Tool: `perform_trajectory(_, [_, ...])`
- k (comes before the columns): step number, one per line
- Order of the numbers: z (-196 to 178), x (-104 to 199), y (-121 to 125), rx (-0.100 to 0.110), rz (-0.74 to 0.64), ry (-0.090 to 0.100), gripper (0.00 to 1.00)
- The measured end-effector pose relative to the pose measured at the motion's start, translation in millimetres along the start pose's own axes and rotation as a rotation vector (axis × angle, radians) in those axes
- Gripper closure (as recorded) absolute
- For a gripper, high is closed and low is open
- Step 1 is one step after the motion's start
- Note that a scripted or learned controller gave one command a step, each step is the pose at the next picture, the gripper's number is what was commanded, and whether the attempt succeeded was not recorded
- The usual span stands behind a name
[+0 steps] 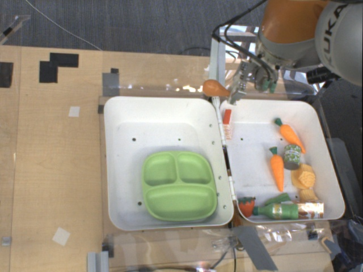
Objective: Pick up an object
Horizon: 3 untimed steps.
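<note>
My gripper (pixel 251 85) hangs over the back edge of the right bin (pixel 252 152), near its left corner. Just to its left a brown-orange rounded toy (pixel 214 88) lies on the rim where the two bins meet; I cannot tell whether the gripper touches it. In the right bin lie two carrots (pixel 290 134) (pixel 277 171), a small can (pixel 292 156), yellow food pieces (pixel 304 179), a green bottle (pixel 282 210), a red item (pixel 247 206) and a red-and-white tube (pixel 227 123) against the divider.
The left bin (pixel 122 152) holds a green divided plate (pixel 178 185) in its front half. A metal bracket (pixel 216 55) stands behind the bins, close to the gripper. Black cables run from the arm (pixel 295 16) above.
</note>
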<state>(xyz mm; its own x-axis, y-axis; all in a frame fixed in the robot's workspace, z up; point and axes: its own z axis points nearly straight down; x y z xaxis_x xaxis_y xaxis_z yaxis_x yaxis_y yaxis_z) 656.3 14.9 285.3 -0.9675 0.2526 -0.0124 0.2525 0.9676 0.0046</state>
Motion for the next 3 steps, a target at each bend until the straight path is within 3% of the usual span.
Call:
perform_trajectory(1, [-13.6,-1.7,1.7,-0.003,-0.006,-0.010,1.00])
perform_trajectory(2, [-3.7,50.2,33.1,0.000,-0.016,0.006,1.00])
perform_trajectory(3, [-14.6,149.1,2.4,0.000,0.047,0.003,1.00])
